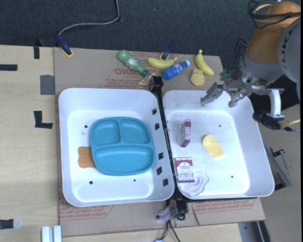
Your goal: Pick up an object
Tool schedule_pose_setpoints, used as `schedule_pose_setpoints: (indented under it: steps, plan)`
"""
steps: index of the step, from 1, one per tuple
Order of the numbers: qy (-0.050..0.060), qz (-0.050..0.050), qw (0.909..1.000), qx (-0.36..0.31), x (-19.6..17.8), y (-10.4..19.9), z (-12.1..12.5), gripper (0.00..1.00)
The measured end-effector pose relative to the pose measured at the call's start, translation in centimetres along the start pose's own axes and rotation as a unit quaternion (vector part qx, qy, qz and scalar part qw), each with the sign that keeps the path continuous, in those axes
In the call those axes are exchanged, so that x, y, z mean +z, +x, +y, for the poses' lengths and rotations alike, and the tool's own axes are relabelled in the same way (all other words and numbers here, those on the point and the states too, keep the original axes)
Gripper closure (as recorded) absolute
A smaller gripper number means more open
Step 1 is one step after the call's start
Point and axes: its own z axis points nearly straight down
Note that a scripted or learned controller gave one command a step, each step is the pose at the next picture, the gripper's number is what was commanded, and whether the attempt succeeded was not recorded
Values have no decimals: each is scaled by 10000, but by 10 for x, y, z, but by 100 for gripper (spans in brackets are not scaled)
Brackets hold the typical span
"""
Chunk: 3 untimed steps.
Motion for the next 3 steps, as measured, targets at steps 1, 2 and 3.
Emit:
schedule_pose_setpoints:
  steps: [1, 2, 3]
  plan:
    - [10, 4, 10000, 1, 78, 42, 7, 0]
    - [-13, -3, 10000, 2, 136, 45, -21, 0]
    - [-24, -9, 10000, 2, 126, 45, -20, 100]
